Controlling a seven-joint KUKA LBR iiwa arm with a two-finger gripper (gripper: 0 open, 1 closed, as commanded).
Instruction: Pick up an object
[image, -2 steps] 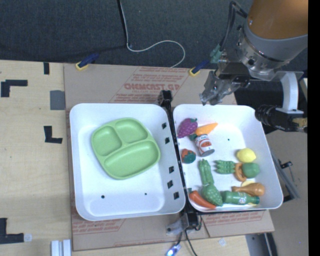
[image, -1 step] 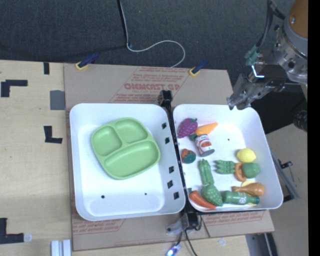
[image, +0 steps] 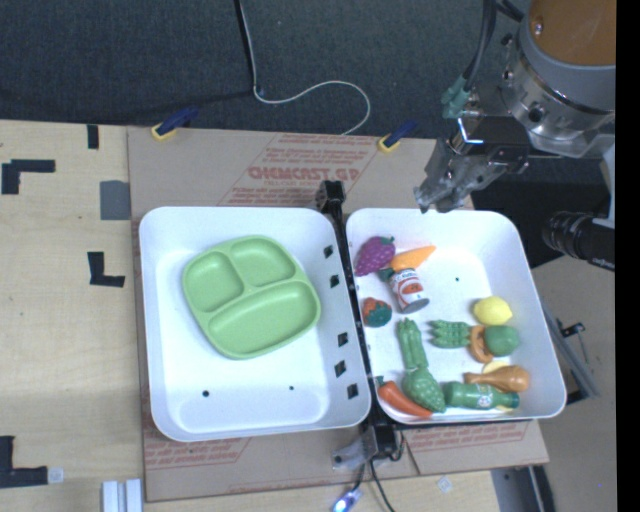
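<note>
Toy food (image: 440, 335) lies heaped in the right-hand bin (image: 520, 250) at lower right of the frame, and the gripper (image: 440, 195), hanging over that bin's upper rim with nothing visibly held, looks only at the approach stage, needing next to drop onto one piece.

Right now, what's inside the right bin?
The right bin holds toy food: purple grapes, a carrot, a small can, a lemon and green vegetables. The pieces along its near edge overlap, so what lies beneath them is covered. The gripper hovers above the far rim.
</note>
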